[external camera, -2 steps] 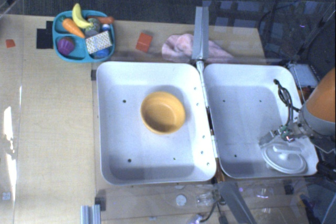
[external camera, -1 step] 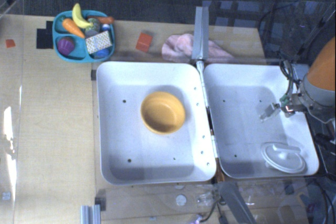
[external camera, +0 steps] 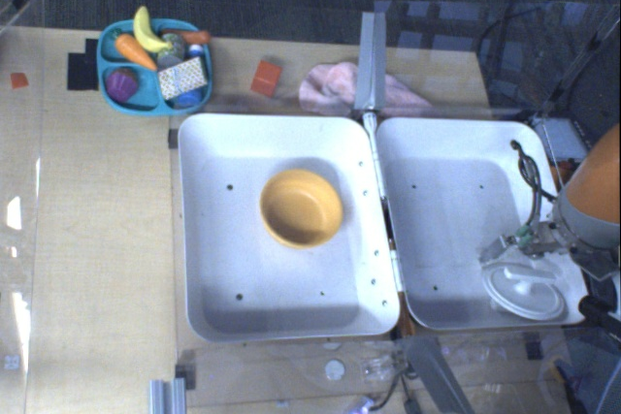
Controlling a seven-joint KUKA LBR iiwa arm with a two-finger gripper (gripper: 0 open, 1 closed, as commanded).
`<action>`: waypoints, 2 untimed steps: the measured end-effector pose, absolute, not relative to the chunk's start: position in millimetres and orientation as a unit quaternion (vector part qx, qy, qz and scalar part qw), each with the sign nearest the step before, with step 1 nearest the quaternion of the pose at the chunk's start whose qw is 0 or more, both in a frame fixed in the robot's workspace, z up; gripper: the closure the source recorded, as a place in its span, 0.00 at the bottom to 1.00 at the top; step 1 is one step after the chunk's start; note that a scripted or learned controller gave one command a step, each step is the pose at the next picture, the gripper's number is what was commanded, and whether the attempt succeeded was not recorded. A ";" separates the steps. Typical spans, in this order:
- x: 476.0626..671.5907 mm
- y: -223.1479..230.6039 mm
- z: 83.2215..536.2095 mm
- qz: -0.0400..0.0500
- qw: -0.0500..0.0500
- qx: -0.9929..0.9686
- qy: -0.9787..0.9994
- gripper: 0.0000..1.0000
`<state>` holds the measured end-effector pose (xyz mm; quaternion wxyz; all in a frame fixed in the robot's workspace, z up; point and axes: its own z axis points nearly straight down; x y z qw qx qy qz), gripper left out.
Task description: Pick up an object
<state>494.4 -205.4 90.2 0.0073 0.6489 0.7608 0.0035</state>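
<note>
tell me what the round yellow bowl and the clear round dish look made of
Round yellow bowl in the left bin: likely plastic, with a smooth, uniform matte colour and soft shading.
Clear round dish in the right bin: probably thin transparent plastic, since the white bin floor shows through and its rim glints.

We see the arm [external camera: 594, 194] cut off by the right edge, so only its orange band and a piece of grey wrist show. The gripper [external camera: 529, 242] is small and blurred over the clear lid [external camera: 524, 289] in the right bin [external camera: 437, 160]; we cannot tell contact. The pink cloth [external camera: 335, 87] is partly hidden behind the grey post [external camera: 368, 63]. In the blue tray [external camera: 150, 68], several toys are too small to name.
</note>
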 end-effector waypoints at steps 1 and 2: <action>499.4 -204.7 104.1 0.006 0.013 0.647 0.762 1.00; 499.3 -204.8 104.1 0.006 0.013 0.647 0.762 0.00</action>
